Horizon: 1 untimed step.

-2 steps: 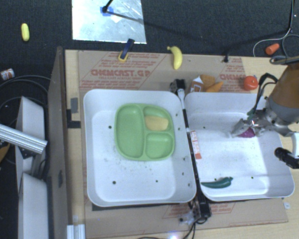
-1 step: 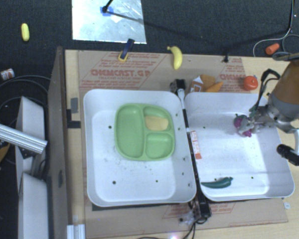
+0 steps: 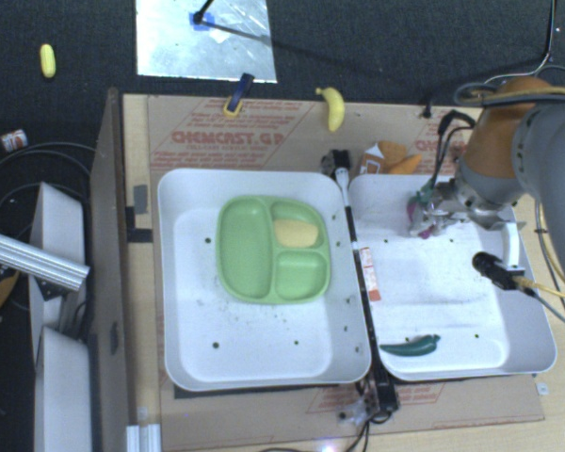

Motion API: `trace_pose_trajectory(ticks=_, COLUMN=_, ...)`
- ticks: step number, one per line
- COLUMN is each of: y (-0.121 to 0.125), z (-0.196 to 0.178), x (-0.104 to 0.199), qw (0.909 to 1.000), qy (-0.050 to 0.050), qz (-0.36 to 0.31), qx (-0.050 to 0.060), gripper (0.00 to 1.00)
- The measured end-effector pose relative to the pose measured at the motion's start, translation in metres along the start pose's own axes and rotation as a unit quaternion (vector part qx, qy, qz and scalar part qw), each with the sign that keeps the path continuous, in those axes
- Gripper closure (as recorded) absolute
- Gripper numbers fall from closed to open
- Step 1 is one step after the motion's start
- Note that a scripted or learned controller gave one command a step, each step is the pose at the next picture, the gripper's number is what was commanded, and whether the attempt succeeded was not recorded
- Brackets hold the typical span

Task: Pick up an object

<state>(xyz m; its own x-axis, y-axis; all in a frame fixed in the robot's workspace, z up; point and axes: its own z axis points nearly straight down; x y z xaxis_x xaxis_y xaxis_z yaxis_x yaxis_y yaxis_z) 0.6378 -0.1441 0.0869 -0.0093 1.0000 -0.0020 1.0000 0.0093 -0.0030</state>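
My gripper is low over the far part of the right bin, close to its back wall. A small pink-purple thing shows at the gripper's left side; whether it is between the fingers cannot be made out. A dark green pepper lies near the right bin's front edge, well away from the gripper. In the left bin sits a light green divided plate with a pale yellow piece in its upper right compartment.
An orange thing lies on the cardboard just behind the right bin. A yellow banana and a blue-and-yellow clip sit at the bench's back edge. The ridge between the bins runs left of the gripper.
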Motion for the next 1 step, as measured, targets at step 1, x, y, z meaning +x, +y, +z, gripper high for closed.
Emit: trace_pose_trajectory(ticks=1, y=-0.0393, z=-0.1012, x=0.0751, qw=1.0, qy=0.002, qz=0.0, qx=-0.002, gripper=1.0)
